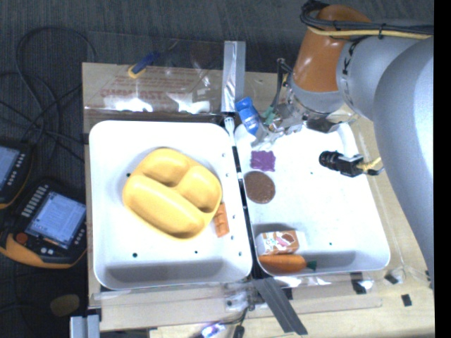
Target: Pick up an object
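Your gripper (271, 129) sits low over the far-left corner of the right bin (352, 210), with the blue object (246, 113) just beside it against the divider wall. I cannot tell its state. That corner placement suggests an approach to the blue object, a small bright piece propped on the rim. Note the purple piece (263, 160) and brown disc (259, 186) lying flat along the same left wall, and the carrot (282, 263) at the near edge. The left bin (106, 252) carries a large yellow toy (171, 191).
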Tool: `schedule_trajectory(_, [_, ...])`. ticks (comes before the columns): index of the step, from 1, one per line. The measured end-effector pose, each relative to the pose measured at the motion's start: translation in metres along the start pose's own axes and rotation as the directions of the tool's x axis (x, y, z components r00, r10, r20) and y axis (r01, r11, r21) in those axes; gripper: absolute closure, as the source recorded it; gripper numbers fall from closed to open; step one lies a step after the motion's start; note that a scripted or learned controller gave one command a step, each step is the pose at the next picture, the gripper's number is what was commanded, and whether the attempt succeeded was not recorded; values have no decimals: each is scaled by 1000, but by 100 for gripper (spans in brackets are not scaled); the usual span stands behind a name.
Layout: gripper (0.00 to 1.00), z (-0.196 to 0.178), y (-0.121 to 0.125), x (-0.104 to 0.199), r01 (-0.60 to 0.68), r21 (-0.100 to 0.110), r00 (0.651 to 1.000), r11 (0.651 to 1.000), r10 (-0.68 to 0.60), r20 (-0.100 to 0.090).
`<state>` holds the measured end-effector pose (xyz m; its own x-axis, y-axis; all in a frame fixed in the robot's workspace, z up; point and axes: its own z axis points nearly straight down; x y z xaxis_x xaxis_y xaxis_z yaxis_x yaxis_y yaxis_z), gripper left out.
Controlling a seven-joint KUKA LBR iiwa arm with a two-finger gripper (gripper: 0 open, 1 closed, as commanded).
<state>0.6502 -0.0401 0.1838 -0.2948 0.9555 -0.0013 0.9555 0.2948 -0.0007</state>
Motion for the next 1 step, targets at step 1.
schedule_trajectory(1, [100,0,5,-44,-236,1,972,972,236,1])
